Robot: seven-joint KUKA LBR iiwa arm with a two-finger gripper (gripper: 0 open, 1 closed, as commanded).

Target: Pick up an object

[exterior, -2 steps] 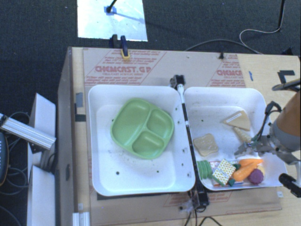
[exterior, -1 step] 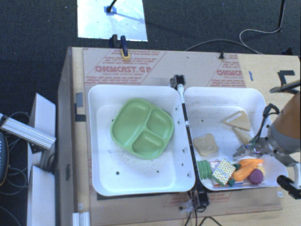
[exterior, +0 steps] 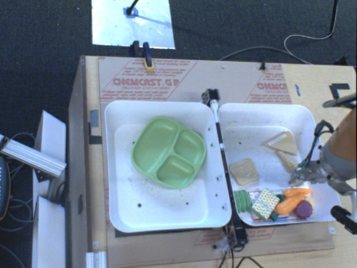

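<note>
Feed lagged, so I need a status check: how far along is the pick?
Nothing looks picked yet. The gripper sits low over the right bin, beside the orange carrot and purple piece; I can't tell if it holds anything. The green plate lies in the left bin. Grasp and lift remain.

Green plate (exterior: pixel 169 151) — smooth, glossy plastic; white bins (exterior: pixel 124 205) — matt plastic.

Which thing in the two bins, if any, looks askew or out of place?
The green divided plate in the left bin sits skewed, its edges at an angle to the bin walls. In the right bin the toy foods are bunched along the near edge. Nothing looks spilled or broken.
</note>
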